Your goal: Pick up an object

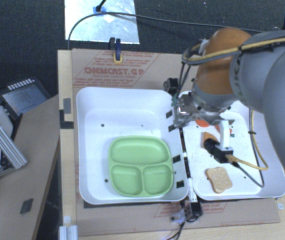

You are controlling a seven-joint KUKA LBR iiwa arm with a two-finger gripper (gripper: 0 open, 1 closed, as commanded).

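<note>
As far as my feed lets me judge, the thing farthest to the claw's left is the shallow white plastic left bin (97, 114). In its near half lies a pale green plastic plate with three compartments (140, 166), flat on the floor, left of the claw and nearer the camera than it. Both bins sit on a brown cardboard sheet with red lettering (115, 69), which shows beyond the claw and to its left.

The two-finger claw (181, 111) hangs at the seam where the two bins meet, over the far part of the dividing rims. I cannot tell whether it is spread or pressed together, because the wrist covers it from above.

Just right of the claw, in the shallow white plastic right bin (262, 181), a small orange-red piece (202, 122) peeks out beneath the wrist. A small orange wedge (209, 136) lies a little nearer the camera. Further to the claw's right, toward the near rim, a tan slice shaped like toast (219, 179) lies flat on the bin floor, well apart from the claw. The grey arm (267, 74) with its orange band (222, 54) reaches in from the claw's right.
</note>
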